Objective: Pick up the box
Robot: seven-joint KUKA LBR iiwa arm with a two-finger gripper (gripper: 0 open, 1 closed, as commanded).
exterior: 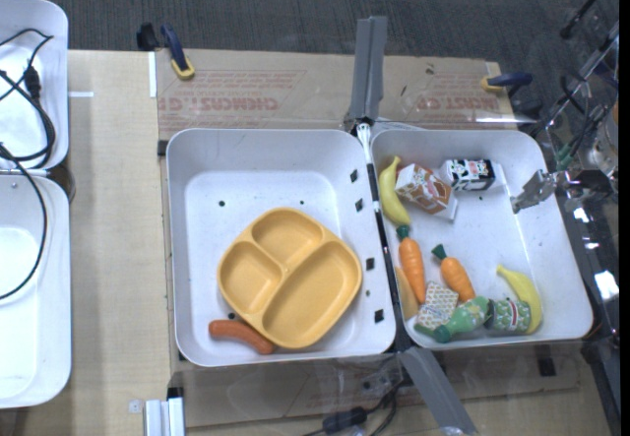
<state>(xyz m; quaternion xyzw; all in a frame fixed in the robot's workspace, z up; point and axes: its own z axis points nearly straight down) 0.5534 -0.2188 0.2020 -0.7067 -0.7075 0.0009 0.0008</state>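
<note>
Two small cartons lie at the back of the right bin (551,257). One is an orange and white box (426,190) lying on its side next to a banana (392,193). The other is a black and white box (469,172) just to its right. My gripper (529,195) hangs over the bin's right rim, roughly 60 pixels right of the black and white box and touching neither carton. Little of the arm shows at the frame's right edge.
The right bin also holds two carrots (411,267), a second banana (524,294), a cheese wedge (436,306) and a green bottle (471,318). In the left bin (197,227) sit a yellow divided plate (288,277) and a sausage (239,334).
</note>
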